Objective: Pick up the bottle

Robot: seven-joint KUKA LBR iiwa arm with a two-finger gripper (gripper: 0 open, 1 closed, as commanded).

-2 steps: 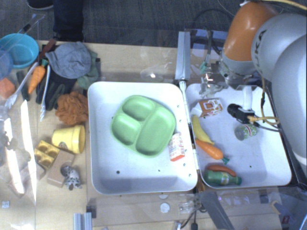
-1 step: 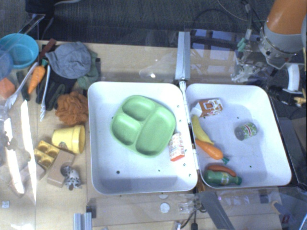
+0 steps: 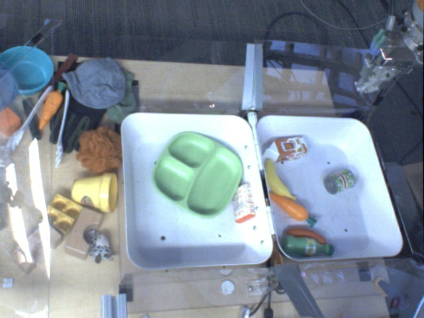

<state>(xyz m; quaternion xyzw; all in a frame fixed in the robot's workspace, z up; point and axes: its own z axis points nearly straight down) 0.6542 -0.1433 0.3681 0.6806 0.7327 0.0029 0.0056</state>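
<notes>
Bottle [image 3: 307, 246], green, lies on its side at near edge of right bin [image 3: 371, 177], just near a carrot [image 3: 289, 207] and banana [image 3: 278, 179]. Pincer [image 3: 375, 68] far right, above bin's far corner; grip state can't tell.

Wooden bench [image 3: 199, 85]: two white bins [image 3: 142, 244] side by side; yellow cup [image 3: 96, 191], orange scrubber [image 3: 99, 148], grey cloth [image 3: 98, 81] left.
</notes>
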